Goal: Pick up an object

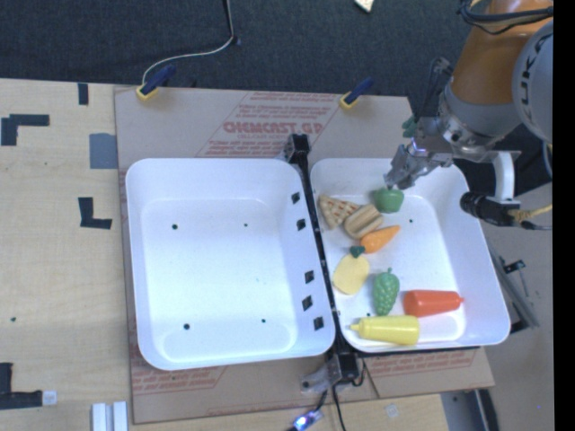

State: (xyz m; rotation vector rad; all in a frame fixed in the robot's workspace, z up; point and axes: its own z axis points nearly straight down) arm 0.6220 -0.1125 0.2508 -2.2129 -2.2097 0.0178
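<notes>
Gripper (397, 180) low over far edge of right bin (474, 268), just above green round toy (389, 199); finger state unclear.

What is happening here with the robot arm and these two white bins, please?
The KUKA arm reaches in from the right, and its gripper is down at the far end of the right bin, just above a small green toy. Whether it has gripped the toy is not visible. The right bin also holds a waffle-like piece, a carrot, a lemon, a green bumpy fruit, a red piece and a yellow bottle.
</notes>
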